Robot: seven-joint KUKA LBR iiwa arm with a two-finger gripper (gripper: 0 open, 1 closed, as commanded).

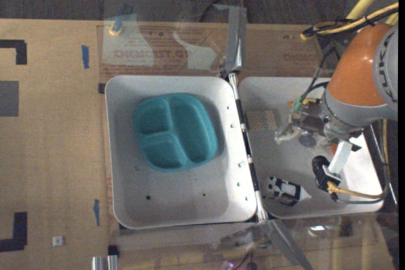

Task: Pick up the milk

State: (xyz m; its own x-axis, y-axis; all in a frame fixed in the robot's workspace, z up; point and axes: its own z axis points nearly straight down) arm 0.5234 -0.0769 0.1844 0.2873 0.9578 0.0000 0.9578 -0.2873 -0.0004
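Milk [283, 190] in the right bin [266, 95], down by the front wall and close to the corner next to the divider [239, 129] between the two bins. Small black-and-white carton, lying flat rather than upright, tilted a little against the bin's edges. Touching nothing else, with bare white floor on all sides.

Gripper [299, 126] further back in the same bin, hanging over the middle of the floor, well apart from the milk. Nothing visibly held. Seen from above and partly tucked under the wrist, so impossible to judge how wide the jaws stand.

Arm [364, 82] reaching in from the right, orange band uppermost, grey wrist below it, covering much of the bin's right half. Black plug with a yellow cable [354, 196] trailing from the wrist toward the front right corner.

Tan speckled patch [262, 118] on the bin floor, just left of the gripper, near the divider.

Left bin [190, 199] holding a teal divided plate [176, 131], three compartments, set toward the back and slightly askew.

Underneath, a brown bench [50, 136] with strips of blue tape [85, 57] and a clear sheet [158, 47] behind the left bin.
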